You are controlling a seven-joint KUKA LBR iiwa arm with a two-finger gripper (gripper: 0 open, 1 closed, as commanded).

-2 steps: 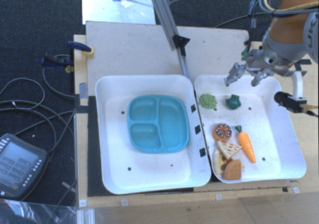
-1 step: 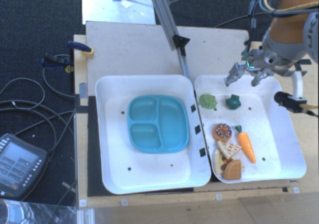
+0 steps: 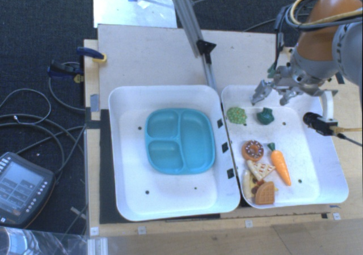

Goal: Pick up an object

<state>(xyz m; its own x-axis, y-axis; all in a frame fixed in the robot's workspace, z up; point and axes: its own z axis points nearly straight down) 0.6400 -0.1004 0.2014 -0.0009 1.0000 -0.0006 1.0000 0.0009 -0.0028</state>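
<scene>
from the bench side: the right-hand bin (image 3: 317, 188) holds the toys, and the gripper (image 3: 274, 94), jaws spread and grasping nothing, hangs over its far edge, the small dark green toy (image 3: 265, 115) lying just below and nearest them.

My surface (image 3: 147, 50) is a pale board carrying two white bins side by side, touching. Left bin (image 3: 127, 191) and right bin (image 3: 329, 180) sit directly on it.

no legible text, labels, brands or numbers anywhere; handheld pendant (image 3: 22, 187) screen too blurred
</scene>
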